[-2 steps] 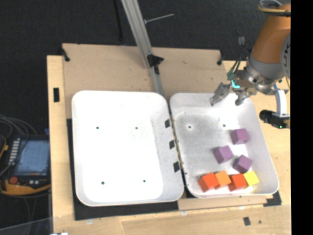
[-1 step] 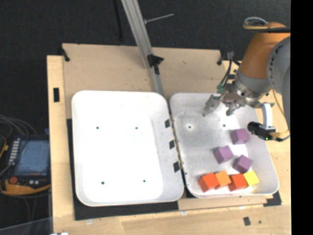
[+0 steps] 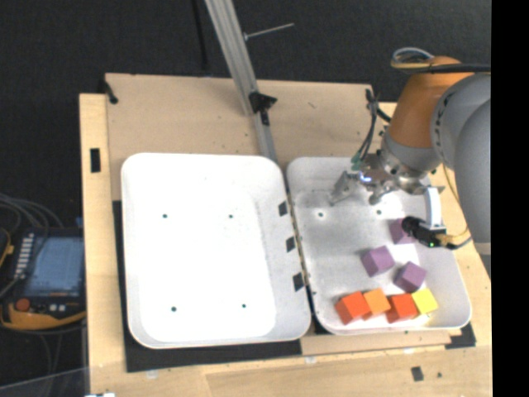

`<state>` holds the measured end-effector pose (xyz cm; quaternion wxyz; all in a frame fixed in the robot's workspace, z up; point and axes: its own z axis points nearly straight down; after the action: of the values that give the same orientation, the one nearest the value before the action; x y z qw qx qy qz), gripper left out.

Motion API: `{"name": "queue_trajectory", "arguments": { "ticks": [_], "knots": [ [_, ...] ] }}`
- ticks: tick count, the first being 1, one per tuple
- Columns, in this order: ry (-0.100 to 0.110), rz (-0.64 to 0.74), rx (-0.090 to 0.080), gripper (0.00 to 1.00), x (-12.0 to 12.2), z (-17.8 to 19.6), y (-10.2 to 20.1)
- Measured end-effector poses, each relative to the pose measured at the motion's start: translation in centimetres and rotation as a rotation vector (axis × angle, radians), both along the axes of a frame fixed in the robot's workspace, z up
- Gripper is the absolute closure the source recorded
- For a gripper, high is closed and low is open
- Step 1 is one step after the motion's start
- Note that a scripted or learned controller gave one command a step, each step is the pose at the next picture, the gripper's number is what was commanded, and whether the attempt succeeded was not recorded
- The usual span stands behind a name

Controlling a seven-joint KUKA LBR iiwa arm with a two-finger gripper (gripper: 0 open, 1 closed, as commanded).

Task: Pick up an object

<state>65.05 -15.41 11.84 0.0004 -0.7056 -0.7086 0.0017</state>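
Robotics lab, test bench setup. Plywood bench (image 3: 207, 114) sitting on dark carpet-like floor (image 3: 50, 31). Two white bins (image 3: 207, 246) lying side by side on bench, black clips joining them. Grey and orange arm (image 3: 430, 114) reaching in from right, cables trailing at wrist. Metal pole (image 3: 235, 52) rising at slant from bench rear. Handheld control pendant (image 3: 45, 275) with lit screen lying at left, cables running to it. Small foam blocks (image 3: 384, 292) in purple, orange, yellow, red lying as test pieces in right bin.
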Motion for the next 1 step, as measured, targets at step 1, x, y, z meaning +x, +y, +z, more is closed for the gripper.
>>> {"name": "queue_trajectory", "arguments": {
  "ticks": [1],
  "knots": [
    [-0.002,-0.002,-0.001,0.0,0.01,-2.18,-0.12]
  ]
}}
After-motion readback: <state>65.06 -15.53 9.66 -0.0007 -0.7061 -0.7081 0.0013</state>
